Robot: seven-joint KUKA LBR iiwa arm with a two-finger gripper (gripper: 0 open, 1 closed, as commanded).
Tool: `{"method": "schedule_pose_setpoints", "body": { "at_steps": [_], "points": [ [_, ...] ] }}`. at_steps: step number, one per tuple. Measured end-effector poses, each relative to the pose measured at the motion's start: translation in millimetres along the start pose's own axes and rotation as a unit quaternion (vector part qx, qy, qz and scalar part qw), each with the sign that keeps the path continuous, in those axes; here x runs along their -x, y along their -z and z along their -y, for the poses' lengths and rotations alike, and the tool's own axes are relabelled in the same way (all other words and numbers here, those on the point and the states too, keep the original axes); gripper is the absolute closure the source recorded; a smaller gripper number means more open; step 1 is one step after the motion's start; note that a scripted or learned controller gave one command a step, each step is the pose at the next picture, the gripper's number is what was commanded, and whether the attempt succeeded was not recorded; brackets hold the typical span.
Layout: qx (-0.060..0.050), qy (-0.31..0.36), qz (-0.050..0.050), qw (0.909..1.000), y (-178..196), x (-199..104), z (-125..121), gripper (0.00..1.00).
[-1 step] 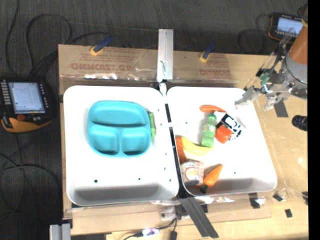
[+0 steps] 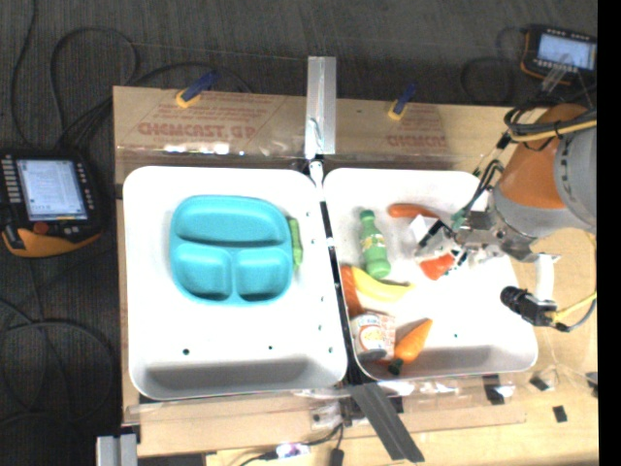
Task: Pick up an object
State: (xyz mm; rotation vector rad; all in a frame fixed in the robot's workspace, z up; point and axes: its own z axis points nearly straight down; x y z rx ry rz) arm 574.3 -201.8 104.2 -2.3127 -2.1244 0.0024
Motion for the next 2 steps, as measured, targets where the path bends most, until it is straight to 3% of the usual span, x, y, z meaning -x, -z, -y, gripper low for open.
{"method": "schedule_pose_setpoints", "body": {
  "at_steps": [1, 2],
  "points": [
    [-0.003, 0.000, -0.002, 1.0000, 7.9, -1.4, 0.9, 1.00],
    [0.001, 0.033, 0.001, 0.9994, 127.0, -56.7, -46.2, 1.00]
  ]
}}
